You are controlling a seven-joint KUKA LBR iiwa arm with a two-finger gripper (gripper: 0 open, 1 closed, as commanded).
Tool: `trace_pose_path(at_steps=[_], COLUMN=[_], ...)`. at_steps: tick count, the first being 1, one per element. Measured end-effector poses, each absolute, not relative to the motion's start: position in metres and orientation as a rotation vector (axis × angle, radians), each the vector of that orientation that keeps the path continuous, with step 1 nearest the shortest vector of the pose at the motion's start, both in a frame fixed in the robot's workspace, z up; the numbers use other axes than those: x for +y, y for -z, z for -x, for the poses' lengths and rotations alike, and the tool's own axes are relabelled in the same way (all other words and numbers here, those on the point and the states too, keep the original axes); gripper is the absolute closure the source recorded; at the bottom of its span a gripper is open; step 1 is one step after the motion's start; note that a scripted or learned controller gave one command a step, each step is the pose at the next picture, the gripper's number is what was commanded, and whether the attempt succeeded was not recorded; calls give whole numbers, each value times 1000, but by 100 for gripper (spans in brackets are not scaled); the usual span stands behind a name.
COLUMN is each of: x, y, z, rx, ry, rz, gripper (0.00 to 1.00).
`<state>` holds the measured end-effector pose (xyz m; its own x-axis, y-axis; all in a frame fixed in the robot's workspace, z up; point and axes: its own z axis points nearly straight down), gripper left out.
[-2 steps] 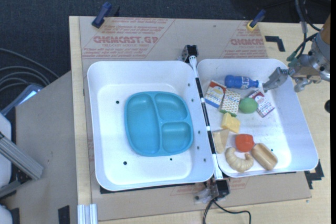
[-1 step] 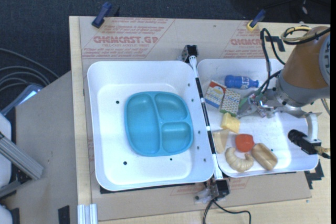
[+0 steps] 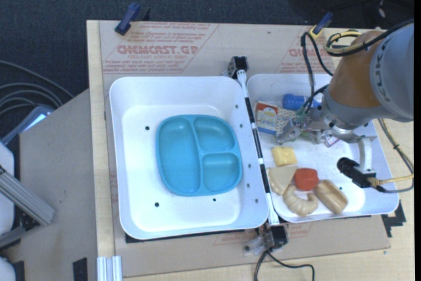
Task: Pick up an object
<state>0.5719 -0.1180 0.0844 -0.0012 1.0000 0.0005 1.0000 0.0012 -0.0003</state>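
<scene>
Camera view is being taken up on its right side by the grey arm (image 3: 388, 69), whose orange band sits above the wrist over the right bin (image 3: 378, 207). The gripper (image 3: 304, 128) is being lowered among the clutter near the middle of that bin, but its fingers are lost against the grey metal parts and the shadow around them, so how the jaws stand cannot be told; nothing is being shown held between them.

Candidate objects are being offered all around the jaws. A small carton (image 3: 266, 116) with red and white print is lying just beside them on the side toward the bins' shared wall, and a blue piece (image 3: 293, 102) is resting just behind them, toward the far rim. A yellow block (image 3: 284, 155) is lying just in front of the jaws, and farther to the near side a red piece (image 3: 306, 178), a pale curved piece (image 3: 296, 202) and a tan roll (image 3: 331, 197) are crowded together, touching. A blue divided plate (image 3: 197, 154) is lying in the left bin (image 3: 131, 108), well apart from the jaws.

For the step to be done well, one object should probably be singled out, the yellow block being the least crowded. The jaws should be centred over it and closed only once both sides are being straddled, so that neighbours are not being pinched.
</scene>
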Motion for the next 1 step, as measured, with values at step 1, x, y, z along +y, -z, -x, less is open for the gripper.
trace_pose_path(at_steps=[1], x=[-118], y=[-94], z=[-572], rx=[-2222], ry=[1], rz=[2222], gripper=[100])
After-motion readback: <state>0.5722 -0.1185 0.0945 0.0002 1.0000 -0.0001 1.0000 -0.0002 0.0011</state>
